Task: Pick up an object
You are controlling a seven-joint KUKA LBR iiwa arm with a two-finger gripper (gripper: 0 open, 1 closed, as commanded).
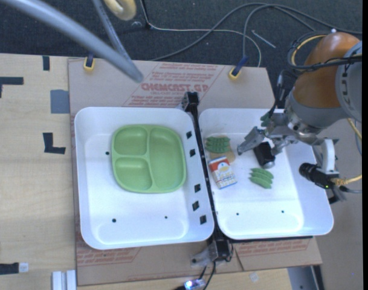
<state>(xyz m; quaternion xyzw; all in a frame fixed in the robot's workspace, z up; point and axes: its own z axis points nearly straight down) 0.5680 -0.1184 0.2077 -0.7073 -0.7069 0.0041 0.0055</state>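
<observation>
Green pea-pod toy [261,177], the object we judge the likeliest target, lies on the floor of the right bin [292,222], slightly right of the frame's centre, with its long axis running from upper left to lower right. Directly above it in the frame, and near it, we see the gripper [257,146], whose two fingers stand spread: one pale finger [249,142] reaches toward the left, one dark finger [266,154] points down toward the pod. Nothing sits between them, so we read the tool as wide and unloaded. The relation that governs the coming move is thus simple: the pod lies just below and a little right of the fingertips in the frame, so we judge that a short shift toward the lower edge, followed by a descent, would straddle it; closing across its short axis seems the better choice.

Further left in the same bin we note a small red-and-white carton [222,171] and, above it, a green ridged toy [217,144], both near the divider [199,168]. They lie left of the gripper. The left bin [90,180] holds a green sectioned plate [148,158]. The grey arm with its orange band [329,56] enters from the upper right.
</observation>
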